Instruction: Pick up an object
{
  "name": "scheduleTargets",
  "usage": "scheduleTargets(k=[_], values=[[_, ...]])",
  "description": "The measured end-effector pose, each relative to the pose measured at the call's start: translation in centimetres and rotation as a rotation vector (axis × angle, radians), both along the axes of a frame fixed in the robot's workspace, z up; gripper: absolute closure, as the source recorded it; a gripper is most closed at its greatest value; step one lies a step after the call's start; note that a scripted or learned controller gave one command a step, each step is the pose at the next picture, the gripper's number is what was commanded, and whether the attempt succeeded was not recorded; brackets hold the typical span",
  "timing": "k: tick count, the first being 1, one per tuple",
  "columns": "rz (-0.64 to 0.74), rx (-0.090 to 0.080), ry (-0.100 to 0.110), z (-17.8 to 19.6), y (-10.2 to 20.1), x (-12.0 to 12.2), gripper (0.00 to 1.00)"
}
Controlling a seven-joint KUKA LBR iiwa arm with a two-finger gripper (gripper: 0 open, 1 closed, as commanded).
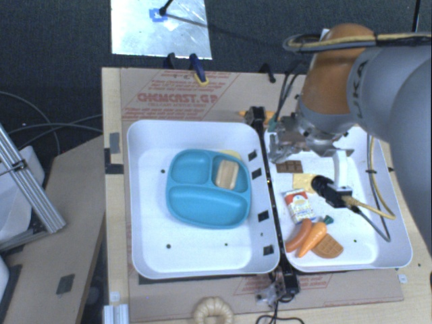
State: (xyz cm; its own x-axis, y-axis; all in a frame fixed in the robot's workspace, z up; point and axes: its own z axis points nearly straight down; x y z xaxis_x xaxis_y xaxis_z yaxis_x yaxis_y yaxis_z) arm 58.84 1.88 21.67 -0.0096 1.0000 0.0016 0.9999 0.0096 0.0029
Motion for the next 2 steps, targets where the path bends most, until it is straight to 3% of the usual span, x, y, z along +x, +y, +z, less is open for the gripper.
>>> scheduleTargets(k=[1, 2], values=[[0.001, 0.002, -0.001, 1.1, 5.9, 1.6, 1.0], [-0.01, -0.002, 0.002, 0.1, 4.3, 1.5, 1.0]])
